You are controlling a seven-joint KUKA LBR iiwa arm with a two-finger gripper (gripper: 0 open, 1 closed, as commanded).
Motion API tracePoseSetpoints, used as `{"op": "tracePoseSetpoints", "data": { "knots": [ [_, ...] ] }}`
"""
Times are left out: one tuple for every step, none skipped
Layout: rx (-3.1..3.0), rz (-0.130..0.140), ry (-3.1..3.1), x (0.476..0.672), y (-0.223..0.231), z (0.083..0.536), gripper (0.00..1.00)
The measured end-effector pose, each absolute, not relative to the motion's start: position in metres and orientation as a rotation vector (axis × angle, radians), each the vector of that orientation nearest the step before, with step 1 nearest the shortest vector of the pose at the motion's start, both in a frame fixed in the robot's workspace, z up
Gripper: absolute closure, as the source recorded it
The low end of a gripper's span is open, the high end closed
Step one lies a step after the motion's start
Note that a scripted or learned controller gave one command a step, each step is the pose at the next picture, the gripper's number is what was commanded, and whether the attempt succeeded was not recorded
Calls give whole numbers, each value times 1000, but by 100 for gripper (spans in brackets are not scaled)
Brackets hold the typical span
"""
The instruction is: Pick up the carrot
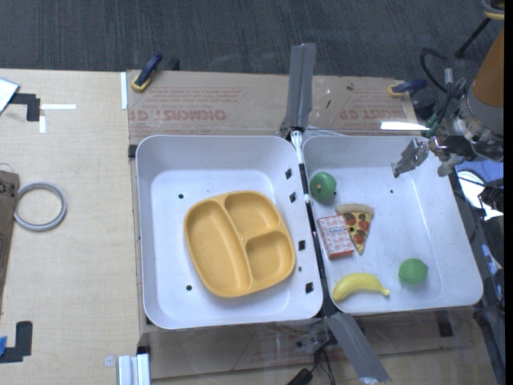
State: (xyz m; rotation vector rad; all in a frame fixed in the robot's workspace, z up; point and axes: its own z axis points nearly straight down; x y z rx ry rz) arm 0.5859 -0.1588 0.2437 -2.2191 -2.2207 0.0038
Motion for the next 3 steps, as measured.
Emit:
{"op": "tracePoseSetpoints", "data": {
  "knots": [
    [-2288, 5, -2150, 535, -87, 190, 0],
    [-2655, 7, -1672, 499, -73, 190, 0],
    [-2890, 7, -1230, 490, -54, 192, 0]
  ]
}}
